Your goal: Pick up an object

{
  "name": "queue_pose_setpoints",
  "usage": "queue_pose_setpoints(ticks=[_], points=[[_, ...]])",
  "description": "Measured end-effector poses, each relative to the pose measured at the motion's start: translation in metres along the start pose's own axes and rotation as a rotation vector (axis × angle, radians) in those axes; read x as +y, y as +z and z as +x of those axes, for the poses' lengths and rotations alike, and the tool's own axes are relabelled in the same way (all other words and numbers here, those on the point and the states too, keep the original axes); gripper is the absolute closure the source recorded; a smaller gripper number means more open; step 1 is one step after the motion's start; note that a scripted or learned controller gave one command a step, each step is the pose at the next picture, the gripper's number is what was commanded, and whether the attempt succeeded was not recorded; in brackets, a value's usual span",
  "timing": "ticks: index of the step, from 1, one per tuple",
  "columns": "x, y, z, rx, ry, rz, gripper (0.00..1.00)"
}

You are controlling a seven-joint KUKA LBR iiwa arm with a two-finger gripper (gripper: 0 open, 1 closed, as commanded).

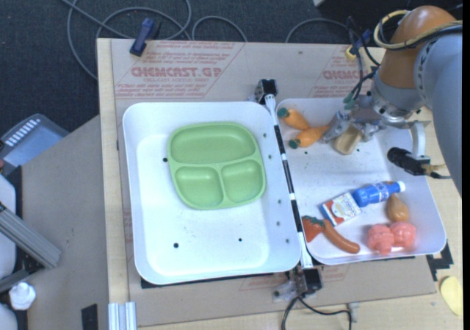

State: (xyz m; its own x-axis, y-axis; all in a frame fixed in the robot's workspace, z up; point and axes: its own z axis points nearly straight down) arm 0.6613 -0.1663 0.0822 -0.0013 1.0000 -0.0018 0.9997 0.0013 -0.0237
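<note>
My gripper [344,126] is low over the back of the right bin [435,212], at the end of the grey arm with its orange band [411,34]. A tan, bread-like piece [346,142] lies directly under and against it. Just to its left lie two orange carrots [297,118] [313,136], the nearer one almost touching the gripper. The gripper's own body hides how it stands on the tan piece.
The front of the right bin holds a blue bottle [376,193], a white and red tube [341,209], a sausage [342,239], a red pepper [313,228], a brown lump [397,209] and a pink lump [391,237]. A green divided plate [217,163] sits in the left bin [134,174].
</note>
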Motion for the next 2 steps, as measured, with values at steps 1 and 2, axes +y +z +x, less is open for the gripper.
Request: queue_pose_setpoints(ticks=[1, 2], points=[[0.003, -0.012, 0.002, -0.001, 0.001, -0.018, 1.0], [-0.005, -0.103, 0.106, 0.003, 0.0, -0.026, 1.0]])
